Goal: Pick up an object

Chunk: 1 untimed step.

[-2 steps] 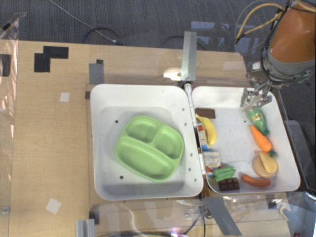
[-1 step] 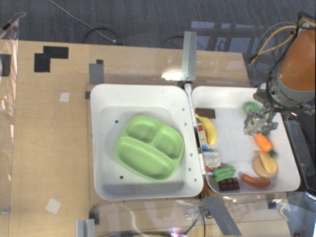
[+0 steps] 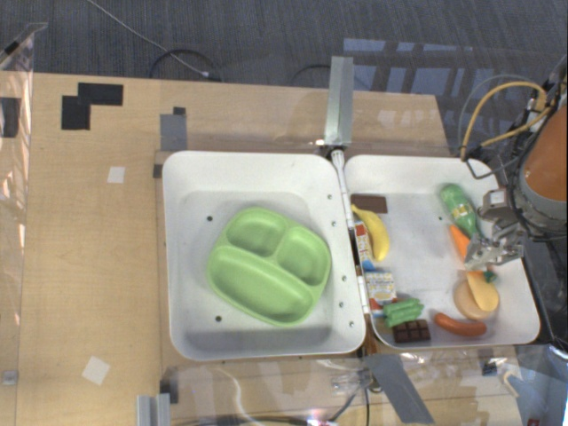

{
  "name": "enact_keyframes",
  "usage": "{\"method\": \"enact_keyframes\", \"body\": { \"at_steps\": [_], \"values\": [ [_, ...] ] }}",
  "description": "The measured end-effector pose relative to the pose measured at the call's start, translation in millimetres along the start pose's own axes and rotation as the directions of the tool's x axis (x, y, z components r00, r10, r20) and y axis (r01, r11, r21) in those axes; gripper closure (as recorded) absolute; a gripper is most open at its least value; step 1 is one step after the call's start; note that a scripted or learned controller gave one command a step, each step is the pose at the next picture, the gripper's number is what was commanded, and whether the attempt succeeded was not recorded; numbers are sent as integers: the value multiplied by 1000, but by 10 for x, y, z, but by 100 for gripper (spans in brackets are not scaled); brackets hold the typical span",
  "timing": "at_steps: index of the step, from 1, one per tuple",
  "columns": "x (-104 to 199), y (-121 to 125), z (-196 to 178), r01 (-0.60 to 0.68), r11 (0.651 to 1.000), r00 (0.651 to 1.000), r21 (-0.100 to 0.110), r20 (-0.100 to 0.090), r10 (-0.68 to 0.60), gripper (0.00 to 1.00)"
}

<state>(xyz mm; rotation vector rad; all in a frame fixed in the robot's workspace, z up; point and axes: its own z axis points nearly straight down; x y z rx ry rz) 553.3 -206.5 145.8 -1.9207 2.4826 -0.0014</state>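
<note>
Down low over the right bin (image 3: 532, 327), at its right side. Claw (image 3: 491, 254) right by the orange carrot (image 3: 459, 239), the green bottle (image 3: 457, 204) and the round tan food (image 3: 477, 298). Hard to tell if grabbing or let go. Probably there to grab a toy food. Green plate (image 3: 269, 265) alone in the left bin (image 3: 191, 238), maybe kept as a drop spot.

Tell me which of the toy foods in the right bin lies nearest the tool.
The carrot: its orange body sits right beside the tool, between it and the green bottle. The banana, sausage and chocolate lie farther off.
</note>
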Motion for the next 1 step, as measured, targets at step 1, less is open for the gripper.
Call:
{"method": "enact_keyframes", "body": {
  "at_steps": [1],
  "values": [
    [-750,95,-779,-97,995,995,13,4,97,100]
  ]
}}
